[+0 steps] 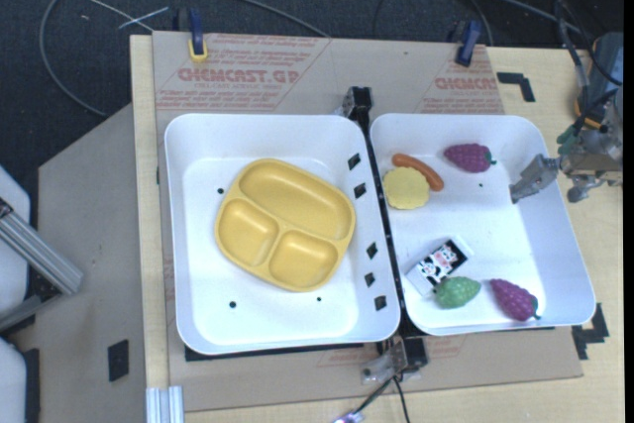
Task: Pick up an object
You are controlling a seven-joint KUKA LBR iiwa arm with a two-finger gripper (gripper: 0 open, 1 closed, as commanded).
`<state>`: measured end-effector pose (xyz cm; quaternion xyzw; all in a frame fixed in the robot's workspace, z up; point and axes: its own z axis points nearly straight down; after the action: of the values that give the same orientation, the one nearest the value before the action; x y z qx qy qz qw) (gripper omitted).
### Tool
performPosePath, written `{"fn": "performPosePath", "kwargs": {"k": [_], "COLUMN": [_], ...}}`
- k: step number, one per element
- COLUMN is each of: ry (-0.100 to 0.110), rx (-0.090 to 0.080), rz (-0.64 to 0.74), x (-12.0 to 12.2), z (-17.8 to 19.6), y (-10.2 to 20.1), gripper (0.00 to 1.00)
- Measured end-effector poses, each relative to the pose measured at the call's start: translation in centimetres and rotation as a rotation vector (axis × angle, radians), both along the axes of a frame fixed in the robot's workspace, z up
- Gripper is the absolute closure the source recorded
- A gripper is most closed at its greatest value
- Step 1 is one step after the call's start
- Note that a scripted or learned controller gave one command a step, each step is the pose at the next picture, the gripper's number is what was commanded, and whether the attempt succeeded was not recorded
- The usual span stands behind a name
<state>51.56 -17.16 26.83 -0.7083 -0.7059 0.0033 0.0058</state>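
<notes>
The right bin holds several small items. A purple grape bunch lies at the back, with an orange sausage-shaped piece and a yellow round piece to its left. Near the front lie a black-and-white box, a green piece touching it, and a second purple grape bunch. My gripper hangs over the right bin's right rim, to the right of the back grape bunch, open with nothing between its fingers.
A yellow divided plate lies in the left bin. A black divider strip runs between the bins. Blue clamps hold the cardboard at the bench's back edge. Cables cross the dark floor behind.
</notes>
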Motion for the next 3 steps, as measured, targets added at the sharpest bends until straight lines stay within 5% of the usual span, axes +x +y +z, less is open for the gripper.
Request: {"fn": "performPosePath", "kwargs": {"k": [1, 3], "ry": [-0.012, -0.005], "rx": [-0.003, 0.000], "rz": [0.003, 0.002], "x": [0.2, -1.1], "z": [0.6, -10.3], "y": [0.0, -0.8], "gripper": [0.00, 0.00]}}
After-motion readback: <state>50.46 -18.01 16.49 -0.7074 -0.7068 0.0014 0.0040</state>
